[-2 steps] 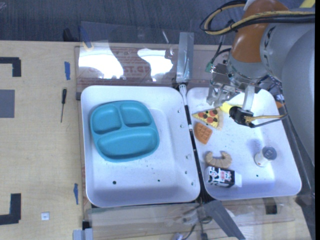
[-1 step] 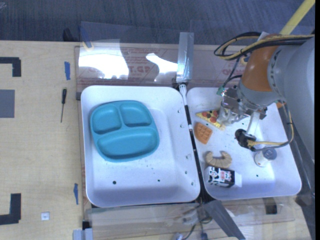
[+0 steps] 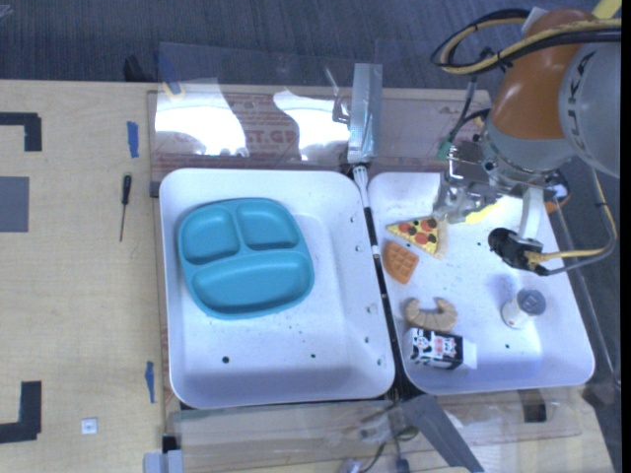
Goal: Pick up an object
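One flat toy pizza slice [image 3: 418, 234], yellow with red dots, lies in the right white bin [image 3: 567, 358]. The metal gripper [image 3: 455, 200] hangs just beside its wide end, up and right. The slice's point aims left, away from it.

A toy pizza slice [image 3: 418, 235] lay flat in the right bin's upper left, tip pointing right. Just below it sat an orange waffle piece [image 3: 399, 262], then a tan croissant [image 3: 430, 311], then a black-and-white carton [image 3: 441, 349] on its side.
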`<act>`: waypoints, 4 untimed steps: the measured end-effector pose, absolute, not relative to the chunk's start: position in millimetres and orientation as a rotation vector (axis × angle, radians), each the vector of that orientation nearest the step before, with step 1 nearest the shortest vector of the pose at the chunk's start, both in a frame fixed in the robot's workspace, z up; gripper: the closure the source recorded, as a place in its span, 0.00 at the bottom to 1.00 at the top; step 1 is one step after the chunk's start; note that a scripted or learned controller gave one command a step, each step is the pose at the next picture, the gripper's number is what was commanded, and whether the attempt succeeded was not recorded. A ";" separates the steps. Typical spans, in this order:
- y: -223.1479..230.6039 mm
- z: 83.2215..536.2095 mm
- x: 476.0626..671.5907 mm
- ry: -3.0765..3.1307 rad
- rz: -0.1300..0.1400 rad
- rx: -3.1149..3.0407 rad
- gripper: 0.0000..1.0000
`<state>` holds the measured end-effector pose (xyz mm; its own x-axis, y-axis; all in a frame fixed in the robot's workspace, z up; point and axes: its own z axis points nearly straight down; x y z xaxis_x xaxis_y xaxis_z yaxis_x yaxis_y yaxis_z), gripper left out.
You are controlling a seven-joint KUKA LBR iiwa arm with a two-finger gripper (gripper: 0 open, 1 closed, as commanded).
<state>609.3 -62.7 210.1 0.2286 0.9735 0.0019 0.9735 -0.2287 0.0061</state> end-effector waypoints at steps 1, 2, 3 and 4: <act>-41.8 181.3 527.8 1.981 -0.007 2.445 1.00; -99.4 86.9 523.0 1.681 0.006 2.653 1.00; -180.0 86.3 542.1 1.135 0.007 2.925 1.00; -15.3 184.2 546.3 0.940 0.002 3.002 1.00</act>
